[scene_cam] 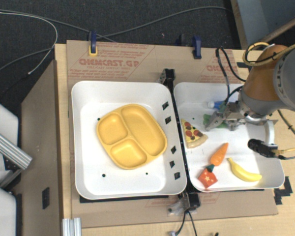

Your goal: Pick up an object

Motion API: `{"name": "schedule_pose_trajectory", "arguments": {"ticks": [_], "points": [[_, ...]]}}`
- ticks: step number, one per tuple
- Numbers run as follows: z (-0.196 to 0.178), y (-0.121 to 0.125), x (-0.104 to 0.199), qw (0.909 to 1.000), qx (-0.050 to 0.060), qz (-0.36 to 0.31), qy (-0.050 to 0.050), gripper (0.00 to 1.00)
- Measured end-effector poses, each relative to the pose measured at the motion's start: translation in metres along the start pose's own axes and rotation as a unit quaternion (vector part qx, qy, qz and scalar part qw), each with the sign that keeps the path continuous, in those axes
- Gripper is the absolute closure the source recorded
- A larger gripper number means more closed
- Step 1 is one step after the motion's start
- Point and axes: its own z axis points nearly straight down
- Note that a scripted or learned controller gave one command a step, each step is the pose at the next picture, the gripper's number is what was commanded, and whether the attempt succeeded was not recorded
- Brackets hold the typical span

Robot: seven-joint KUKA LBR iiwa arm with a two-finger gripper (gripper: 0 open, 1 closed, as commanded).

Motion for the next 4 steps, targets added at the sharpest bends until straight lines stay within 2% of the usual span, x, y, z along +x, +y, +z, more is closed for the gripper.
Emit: {"name": "schedule_pose_trajectory", "arguments": {"ticks": [1,2,3,4], "points": [[-0.012,0.001,0.0,1.0,-0.001,0.0,0.0,1.0],[-0.067,0.013,0.002,1.0,-0.005,-0.001,-0.001,1.0],[-0.132,0.014,0.003,1.0,-0.006,-0.001,-0.002,1.0],[-0.176,0.014,0.003,1.0,-0.005,-0.001,-0.001,1.0]]}}
